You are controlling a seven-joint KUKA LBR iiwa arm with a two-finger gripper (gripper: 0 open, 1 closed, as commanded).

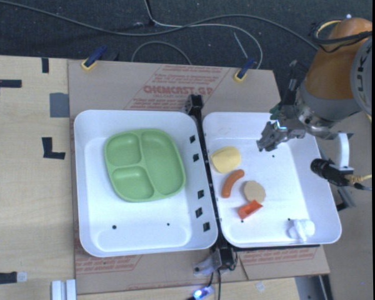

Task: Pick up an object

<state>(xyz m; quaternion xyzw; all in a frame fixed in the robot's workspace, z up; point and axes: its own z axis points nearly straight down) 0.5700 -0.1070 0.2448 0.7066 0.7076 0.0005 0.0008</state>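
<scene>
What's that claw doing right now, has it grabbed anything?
Gripper: over the right bin, above bare floor; nothing seen in it. Open or shut cannot be told.

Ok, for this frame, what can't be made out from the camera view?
- Gripper: its dark fingers blur together, too small to tell open or shut.
- Small white object in the right white bin's near corner: white on white, shape unreadable.
- Grey arm with orange band: cut off by the right edge.
- Small orange-red piece: partly overlapped by the tan round piece.
</scene>
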